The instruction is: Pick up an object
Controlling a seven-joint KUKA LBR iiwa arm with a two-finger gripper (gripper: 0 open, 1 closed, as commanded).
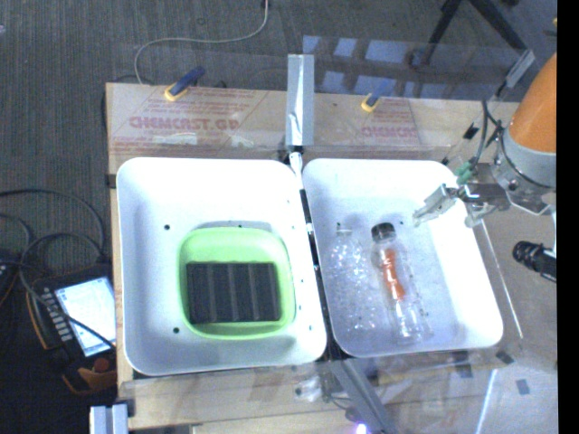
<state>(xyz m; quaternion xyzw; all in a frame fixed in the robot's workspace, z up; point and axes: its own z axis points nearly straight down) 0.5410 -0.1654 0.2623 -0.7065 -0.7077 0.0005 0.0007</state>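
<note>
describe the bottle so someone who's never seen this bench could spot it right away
Of the two white bins, look in the right bin, nearest the arm. The bottle lies on its side near the middle, clear plastic with a dark cap pointing to the far rim. Its orange label sets it apart from the crinkled clear plastic beside it.

The arm (543,116) entered from the right edge, its orange band uppermost and the grey wrist (526,172) just below it. From the wrist the gripper (450,202) reached leftward and a little downward at a slant. One pale finger (434,203) pointed left; how the fingers stood to each other could not be made out.
</note>
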